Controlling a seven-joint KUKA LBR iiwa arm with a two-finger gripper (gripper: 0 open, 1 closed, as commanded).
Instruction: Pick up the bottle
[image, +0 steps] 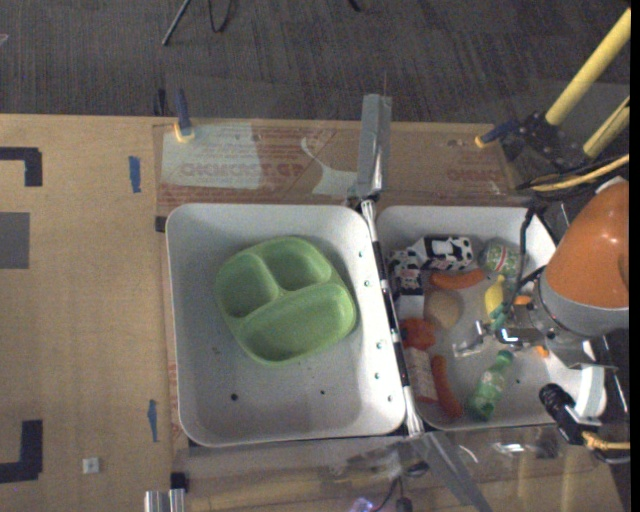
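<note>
A small green bottle (488, 386) lies on the floor of the right bin (530, 418), near its front edge, with its cap end pointing up toward the gripper. The gripper (487, 340) hangs just beyond the bottle's cap end, above the middle of the right bin. It is open, and nothing sits between its fingers. The grey arm with its orange band (596, 258) reaches in from the right and hides the bin's right side.
The right bin also holds a cow-patterned toy (436, 255), a green can (503, 258), an orange sausage (458, 282), a yellow piece (494, 296) and red pieces (446, 388). A green divided plate (287, 298) lies in the left bin (200, 400).
</note>
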